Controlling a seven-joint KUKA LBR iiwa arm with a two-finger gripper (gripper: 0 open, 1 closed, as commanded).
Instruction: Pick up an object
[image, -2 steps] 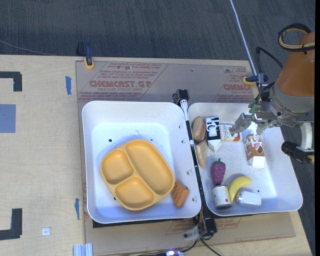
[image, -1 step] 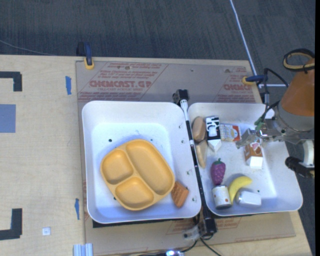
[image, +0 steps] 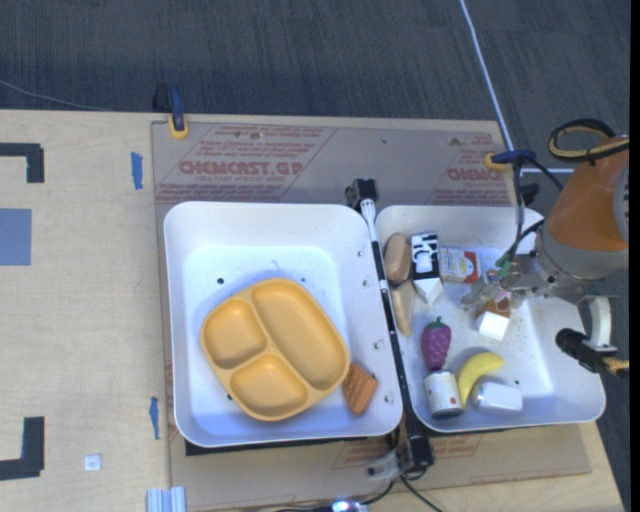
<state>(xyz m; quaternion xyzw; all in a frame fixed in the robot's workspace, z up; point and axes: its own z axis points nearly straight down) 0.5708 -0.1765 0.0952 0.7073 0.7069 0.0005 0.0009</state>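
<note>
Bins as I see them | left bin (image: 200, 250): yellow divided plate (image: 275, 347), orange block (image: 360, 388) | right bin (image: 570, 395): banana (image: 478, 371), purple fruit (image: 435, 343), can (image: 443, 393) | gripper (image: 500, 285): jaw state unclear to me

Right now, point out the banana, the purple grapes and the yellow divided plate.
banana (image: 478, 370), camera view, middle of its curved body
purple grapes (image: 435, 345), camera view, centre of the bunch
yellow divided plate (image: 212, 358), camera view, left rim
</note>
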